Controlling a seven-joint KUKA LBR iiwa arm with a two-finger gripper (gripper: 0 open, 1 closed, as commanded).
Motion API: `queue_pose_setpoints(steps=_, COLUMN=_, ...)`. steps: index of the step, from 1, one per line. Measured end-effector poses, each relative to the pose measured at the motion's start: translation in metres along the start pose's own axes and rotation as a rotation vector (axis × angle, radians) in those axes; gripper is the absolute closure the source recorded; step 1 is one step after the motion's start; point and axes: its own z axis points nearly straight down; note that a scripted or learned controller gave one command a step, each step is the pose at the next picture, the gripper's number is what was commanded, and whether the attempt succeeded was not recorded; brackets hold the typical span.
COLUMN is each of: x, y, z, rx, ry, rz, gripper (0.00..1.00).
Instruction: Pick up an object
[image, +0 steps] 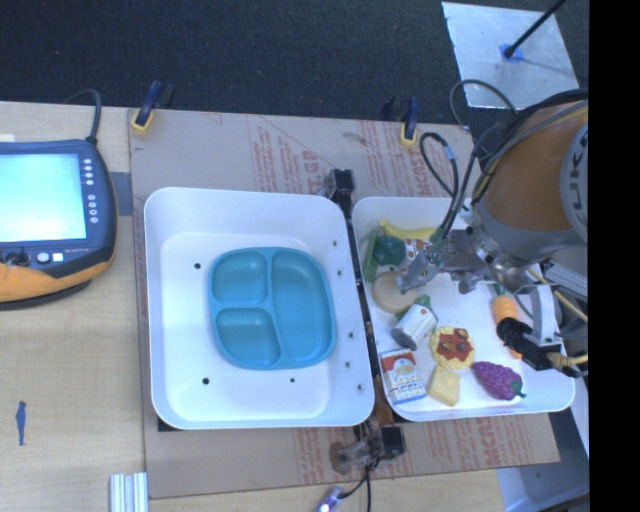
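Note:
The right bin (540, 405) holds several toy foods: a green vegetable (385, 250), a yellow piece (405, 231), a tan round (392, 293), a small white can (414, 323), a red-and-white carton (401, 375), a pizza slice (451, 352), purple grapes (497, 379) and a carrot (506, 314). My gripper (424, 268) hangs low over the bin's upper left part, just above the tan round and beside the green vegetable. The arm's grey body with its orange band (530, 170) covers the bin's far right corner.
The left bin (180, 390) carries a blue divided plate (271, 307). A teach pendant with a lit screen (45, 210) lies at the far left of the bench. Clamps (146, 106) and cables (445, 160) sit along the cardboard's far edge.

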Motion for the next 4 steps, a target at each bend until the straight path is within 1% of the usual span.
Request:
queue_pose_setpoints(steps=1, x=-0.029, y=0.022, z=0.101, rx=-0.004, ry=0.000, rz=-0.001, gripper=0.00)
queue_pose_setpoints(steps=2, x=-0.023, y=0.051, z=0.102, rx=-0.006, ry=0.001, rz=-0.002, gripper=0.00)
queue_pose_setpoints(steps=3, x=-0.029, y=0.101, z=0.106, rx=0.079, ry=0.020, rz=0.015, gripper=0.00)
queue_pose_setpoints(steps=4, x=-0.048, y=0.031, z=0.103, rx=-0.002, ry=0.001, rz=-0.002, gripper=0.00)
